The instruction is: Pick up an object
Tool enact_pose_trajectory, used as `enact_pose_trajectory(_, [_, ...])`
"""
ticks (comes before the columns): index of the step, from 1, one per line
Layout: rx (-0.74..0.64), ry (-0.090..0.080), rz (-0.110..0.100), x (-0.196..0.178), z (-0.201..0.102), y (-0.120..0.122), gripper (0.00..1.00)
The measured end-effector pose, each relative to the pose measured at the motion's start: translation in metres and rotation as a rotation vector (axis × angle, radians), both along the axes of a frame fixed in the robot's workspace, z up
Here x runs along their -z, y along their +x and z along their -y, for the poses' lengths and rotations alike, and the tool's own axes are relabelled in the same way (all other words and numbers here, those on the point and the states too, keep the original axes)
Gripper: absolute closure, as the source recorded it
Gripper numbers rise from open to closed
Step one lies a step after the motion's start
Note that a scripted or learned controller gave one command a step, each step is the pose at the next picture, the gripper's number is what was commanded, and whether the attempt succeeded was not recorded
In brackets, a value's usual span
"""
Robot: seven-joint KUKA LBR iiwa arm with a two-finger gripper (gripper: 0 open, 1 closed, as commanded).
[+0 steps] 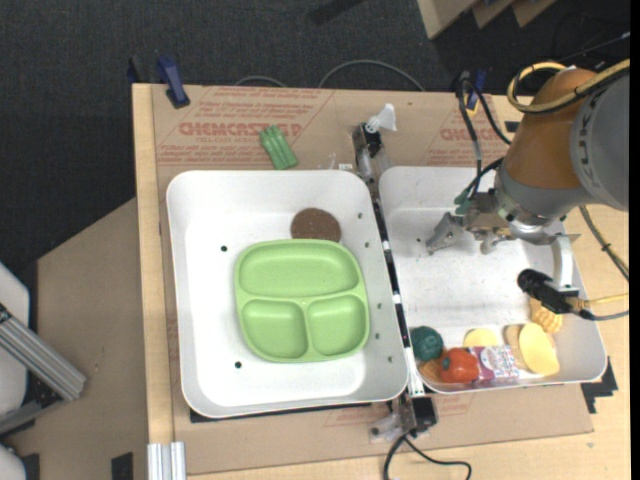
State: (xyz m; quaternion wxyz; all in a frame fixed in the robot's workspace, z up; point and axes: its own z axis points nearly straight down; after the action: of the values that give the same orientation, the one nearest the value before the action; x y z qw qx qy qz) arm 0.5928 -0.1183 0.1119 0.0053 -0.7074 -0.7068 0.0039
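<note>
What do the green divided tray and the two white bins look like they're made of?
Green divided tray: likely moulded plastic, matte, with rounded compartment edges and uniform colour. White bins: probably thin plastic or coated sheet, smooth with a slight sheen; the look doesn't settle which.

I count two white bins: a left bin (190, 298) and a right bin (440, 293). The left one carries one green divided tray (300, 298) and one brown disc (316, 225). At the lower right of the frame I make out roughly six small toy foods (485, 353), bunched too tightly for a sure count. One green clip (279, 148) lies on the worktop (230, 113).
</note>
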Motion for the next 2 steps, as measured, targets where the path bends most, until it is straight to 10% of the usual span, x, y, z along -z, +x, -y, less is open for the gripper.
enact_pose_trajectory(2, [0.002, -0.002, 0.011, 0.027, 0.052, 0.002, 0.0])
